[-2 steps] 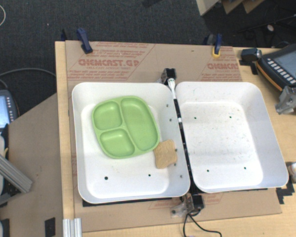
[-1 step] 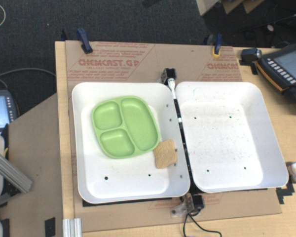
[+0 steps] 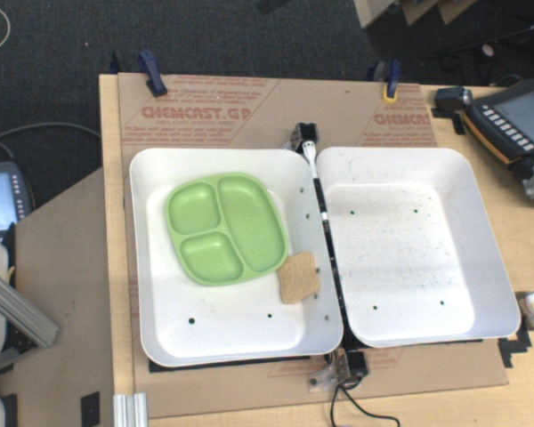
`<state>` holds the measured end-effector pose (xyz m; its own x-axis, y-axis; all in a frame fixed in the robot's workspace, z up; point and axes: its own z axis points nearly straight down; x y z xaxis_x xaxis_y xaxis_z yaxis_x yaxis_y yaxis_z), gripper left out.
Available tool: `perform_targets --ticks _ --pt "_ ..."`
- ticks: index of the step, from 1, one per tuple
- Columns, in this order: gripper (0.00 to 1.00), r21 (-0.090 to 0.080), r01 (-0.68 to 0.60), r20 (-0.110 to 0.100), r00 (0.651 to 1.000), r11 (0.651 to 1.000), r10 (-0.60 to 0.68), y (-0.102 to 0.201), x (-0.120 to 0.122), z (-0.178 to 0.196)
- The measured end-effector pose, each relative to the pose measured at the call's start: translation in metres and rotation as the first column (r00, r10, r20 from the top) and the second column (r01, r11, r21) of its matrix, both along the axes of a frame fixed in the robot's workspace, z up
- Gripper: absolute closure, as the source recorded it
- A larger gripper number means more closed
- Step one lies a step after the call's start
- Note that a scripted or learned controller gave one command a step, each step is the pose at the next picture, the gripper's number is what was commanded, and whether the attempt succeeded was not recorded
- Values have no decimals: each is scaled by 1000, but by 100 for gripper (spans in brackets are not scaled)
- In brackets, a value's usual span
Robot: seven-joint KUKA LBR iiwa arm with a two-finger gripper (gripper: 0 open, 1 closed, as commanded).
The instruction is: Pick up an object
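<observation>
Camera view: green plate [image 3: 226, 229], tan sponge [image 3: 298, 277] touching, left bin [image 3: 151, 238].

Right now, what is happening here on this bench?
Nothing is being handled at this moment. The left bin holds a green divided plate and a small tan sponge-like piece that lies at the plate's lower right corner. The right bin sits beside it. No object has been picked up yet.

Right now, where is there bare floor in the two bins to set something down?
The right white bin is bare wall to wall. In the left white bin, free strips lie below and left of the green divided plate. It is crowded by the tan sponge-like block touching the plate's lower right.
</observation>
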<state>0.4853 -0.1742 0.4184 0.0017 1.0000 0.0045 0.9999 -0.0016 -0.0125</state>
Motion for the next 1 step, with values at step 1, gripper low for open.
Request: perform_targets --ticks 1 --pt "100 -12 -3 30 1000 1000 4 -10 39 124"
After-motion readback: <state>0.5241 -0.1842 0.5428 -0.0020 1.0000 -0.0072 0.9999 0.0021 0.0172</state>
